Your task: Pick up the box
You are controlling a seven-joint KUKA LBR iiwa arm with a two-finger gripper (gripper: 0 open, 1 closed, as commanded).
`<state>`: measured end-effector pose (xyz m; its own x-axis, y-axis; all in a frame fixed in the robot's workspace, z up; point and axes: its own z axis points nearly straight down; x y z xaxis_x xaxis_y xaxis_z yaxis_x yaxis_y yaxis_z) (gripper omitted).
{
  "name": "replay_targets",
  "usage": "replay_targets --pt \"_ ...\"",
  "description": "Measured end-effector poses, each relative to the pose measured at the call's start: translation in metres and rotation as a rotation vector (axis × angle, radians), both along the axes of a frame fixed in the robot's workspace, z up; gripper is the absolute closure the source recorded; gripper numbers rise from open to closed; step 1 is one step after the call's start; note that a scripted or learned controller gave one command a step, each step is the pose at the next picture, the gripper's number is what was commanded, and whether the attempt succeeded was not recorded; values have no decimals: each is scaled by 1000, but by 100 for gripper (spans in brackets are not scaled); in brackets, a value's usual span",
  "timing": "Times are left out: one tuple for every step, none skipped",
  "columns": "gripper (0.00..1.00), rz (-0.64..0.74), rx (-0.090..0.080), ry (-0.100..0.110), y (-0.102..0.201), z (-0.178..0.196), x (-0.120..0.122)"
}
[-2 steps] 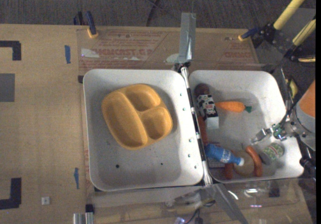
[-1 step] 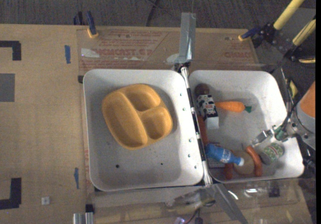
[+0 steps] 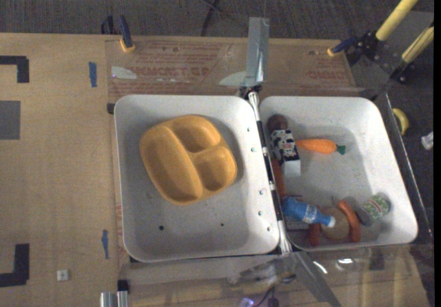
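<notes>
The box (image 3: 285, 150), a small carton with black-and-white cow patches, lies in the right bin (image 3: 358, 109) against its left wall, toward the far left corner, with a dark brown round thing (image 3: 277, 122) just beyond it and a carrot (image 3: 319, 146) just beside it, pointing toward the right wall. Along the near edge of that bin lie a blue bottle (image 3: 303, 212), a red sausage (image 3: 350, 221) and a small can (image 3: 374, 208). The left bin (image 3: 207, 240) holds a yellow divided plate (image 3: 187, 158) near its middle.
</notes>
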<state>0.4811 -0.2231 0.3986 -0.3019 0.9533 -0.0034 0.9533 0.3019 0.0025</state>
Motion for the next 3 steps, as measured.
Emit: replay_targets --pt "0 -92 3 4 87 -144 -1" --pt "0 -110 4 5 64 -271 -2" --pt "0 -168 -11 -15 96 -307 2"
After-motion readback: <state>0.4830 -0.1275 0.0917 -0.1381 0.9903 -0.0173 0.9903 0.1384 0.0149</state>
